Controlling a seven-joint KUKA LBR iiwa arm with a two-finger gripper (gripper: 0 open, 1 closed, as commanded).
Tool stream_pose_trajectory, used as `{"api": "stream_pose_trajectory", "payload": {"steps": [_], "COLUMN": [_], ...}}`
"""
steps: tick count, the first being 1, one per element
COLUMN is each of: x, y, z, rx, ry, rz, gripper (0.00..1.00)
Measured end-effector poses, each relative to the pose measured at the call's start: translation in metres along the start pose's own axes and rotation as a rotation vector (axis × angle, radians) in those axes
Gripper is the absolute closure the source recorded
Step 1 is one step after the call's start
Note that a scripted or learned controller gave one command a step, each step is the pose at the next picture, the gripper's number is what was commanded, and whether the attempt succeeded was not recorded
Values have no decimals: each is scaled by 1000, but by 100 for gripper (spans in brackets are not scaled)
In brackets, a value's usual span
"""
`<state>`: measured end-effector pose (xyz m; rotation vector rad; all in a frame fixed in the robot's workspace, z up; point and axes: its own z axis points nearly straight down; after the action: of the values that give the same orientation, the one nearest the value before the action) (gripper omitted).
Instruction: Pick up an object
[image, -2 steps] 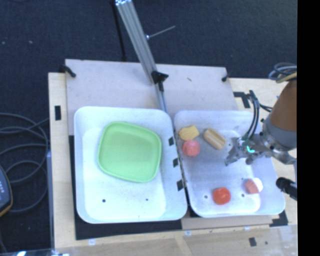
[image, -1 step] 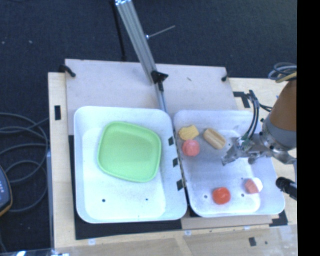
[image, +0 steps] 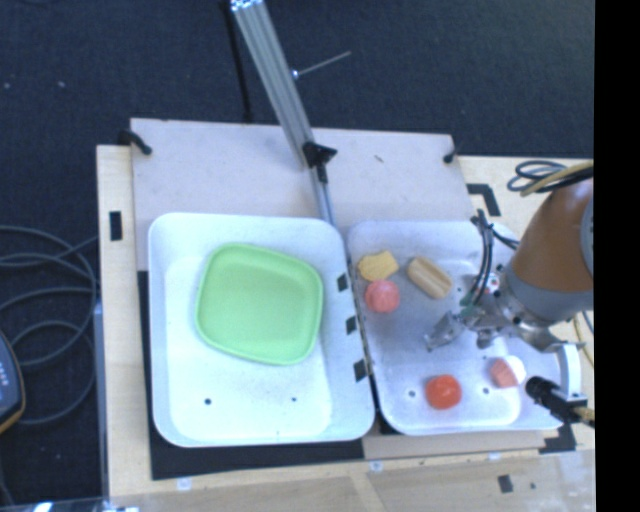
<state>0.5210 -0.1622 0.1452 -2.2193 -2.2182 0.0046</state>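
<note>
Over the right bin (image: 400, 415), toward its right wall, the gripper (image: 452, 331) is hanging low above the floor, with the grey wrist and orange band of the arm (image: 548, 262) reaching in from the bench's right edge. Its fingers are pointing leftward toward the middle of the bin and appearing slightly apart, with nothing showing between them, though they are small and dark in this view, so this reading is a cautious one.

Four candidates are lying in this bin. A red round piece (image: 443, 391) is sitting near the front wall, just forward of the fingertips and the nearest of the lot. A pink piece (image: 503, 374) is resting by the front right corner, partly under the wrist. Toward the back left, a pink ball (image: 382, 296) is lying just in front of a yellow piece (image: 377, 266), and a tan oblong (image: 429, 278) is lying beside them, its long axis running from back left to front right.

Judging from this, the shortest move is going forward and down to the red round piece. A green plate (image: 259, 304) is sitting in the left bin (image: 180, 400), well apart.
</note>
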Motion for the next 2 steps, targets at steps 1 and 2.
{"api": "stream_pose_trajectory", "payload": {"steps": [1,2], "x": [-1,-1], "y": [0,1], "z": [46,33], "rx": [-4,-9], "ry": [-1,-1], "rz": [0,1], "gripper": [0,100]}}
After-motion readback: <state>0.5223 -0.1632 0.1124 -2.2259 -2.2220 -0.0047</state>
